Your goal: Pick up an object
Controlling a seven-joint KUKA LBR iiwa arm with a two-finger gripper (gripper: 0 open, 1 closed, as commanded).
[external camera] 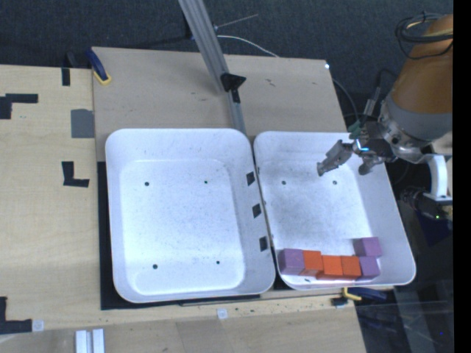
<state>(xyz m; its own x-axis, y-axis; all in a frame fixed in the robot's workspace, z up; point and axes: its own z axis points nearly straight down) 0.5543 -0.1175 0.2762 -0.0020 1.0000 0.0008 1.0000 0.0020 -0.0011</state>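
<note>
Table (294, 94): pale wood board over dark carpet, black tape marks toward its far-left side; carries two shallow white bins side by side.

Left bin (118, 197): nothing in it that I can make out except small dark dots on the floor.

Right bin (309, 197): my landmark. All task items sit along its near wall, pushed into the near-right corner, probably where they slid or were dropped.

Blocks, one cluster: purple block (293, 259) at the left end of the row; orange blocks (331, 264) next to it, touching; two more purple blocks (368, 256) at the right end, one seeming to sit behind or atop the other. Exact count uncertain, since edges blur together.

My pincer (349, 159): over the right bin's far-right part, well apart from the blocks, holding nothing. Two dark fingers appear splayed apart, so I judge it wide. It hangs here, I judge, as a start pose before a descent.

My arm: enters past the right bin's right wall; upper links cut off by the frame.

Metal pole (210, 39): slants off beyond the right bin's far-left corner; top cut off.
</note>
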